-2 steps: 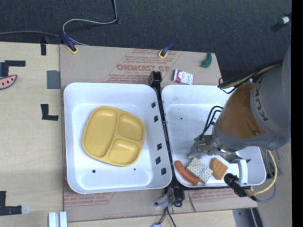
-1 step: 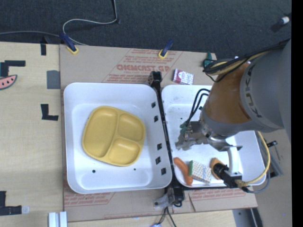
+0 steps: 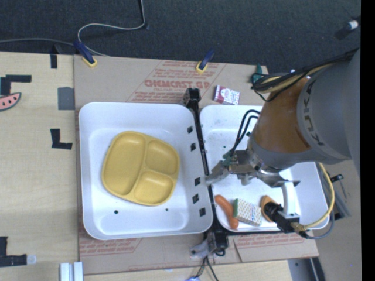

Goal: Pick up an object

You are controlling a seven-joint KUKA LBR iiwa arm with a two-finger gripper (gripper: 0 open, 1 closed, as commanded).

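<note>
The hand (image 3: pixel 234 170) hung low over the right bin (image 3: pixel 220 127), near its left wall; whether it was wide or narrow could not be told. The nearest pickings, a carrot (image 3: pixel 225 210) and a small box (image 3: pixel 248 212), lay along the bin's near edge. A clean descent would probably need room from the wall. The left bin (image 3: pixel 94 157) held a yellow tray (image 3: pixel 140 167).

1. Left bin (image 3: pixel 94 157): smooth white plastic, slight gloss.
2. Yellow divided tray (image 3: pixel 140 167): matt, smooth plastic.
3. Bench sheet (image 3: pixel 135 81): brown cardboard, matt.
4. Arm (image 3: pixel 328 116): grey, smooth, satin-looking shell.
</note>
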